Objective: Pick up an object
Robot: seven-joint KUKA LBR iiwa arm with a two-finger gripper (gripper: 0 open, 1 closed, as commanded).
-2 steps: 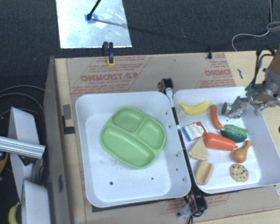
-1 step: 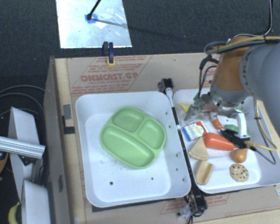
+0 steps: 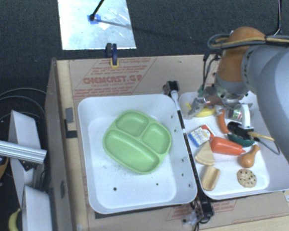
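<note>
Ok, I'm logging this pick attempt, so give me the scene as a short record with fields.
left bin: holds a green divided plate
right bin: toy foods, among them a carrot, cookie, drumstick, bread roll
gripper: low over the right bin's far end, by a yellow item
grasp: cannot tell
</note>
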